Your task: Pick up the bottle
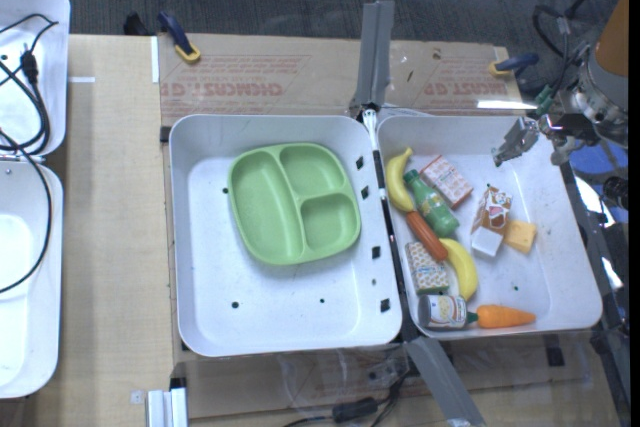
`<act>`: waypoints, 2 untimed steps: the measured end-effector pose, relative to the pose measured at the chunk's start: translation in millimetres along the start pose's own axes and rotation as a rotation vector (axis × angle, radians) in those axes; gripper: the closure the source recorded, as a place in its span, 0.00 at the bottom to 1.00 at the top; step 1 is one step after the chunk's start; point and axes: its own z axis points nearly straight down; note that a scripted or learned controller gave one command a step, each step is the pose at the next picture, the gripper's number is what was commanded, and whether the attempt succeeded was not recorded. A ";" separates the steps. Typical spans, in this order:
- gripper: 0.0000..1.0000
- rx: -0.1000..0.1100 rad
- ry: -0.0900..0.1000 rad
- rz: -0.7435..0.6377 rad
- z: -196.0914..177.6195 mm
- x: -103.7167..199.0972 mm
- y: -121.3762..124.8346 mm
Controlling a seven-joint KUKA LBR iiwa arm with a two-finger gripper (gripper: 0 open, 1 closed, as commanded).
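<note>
A small green bottle (433, 206) lies on its side in the right bin (560, 310), between a yellow banana (398, 179) and a red snack box (447, 180). My gripper (534, 144) hovers over the bin's upper right part, well to the right of the bottle and above it. Its fingers (509, 146) are spread open with nothing between them.
The right bin also holds a carrot (505, 318), a second banana (461, 267), a lying jar (444, 312), a cheese wedge (520, 235), a small carton (491, 220) and a checkered packet (426, 266). In the left bin (200, 295) lies a green divided plate (295, 203).
</note>
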 end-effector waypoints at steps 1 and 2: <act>0.00 0.001 0.000 -0.147 111.0 58.5 -47.5; 0.00 0.001 0.000 -0.179 148.6 11.5 -97.2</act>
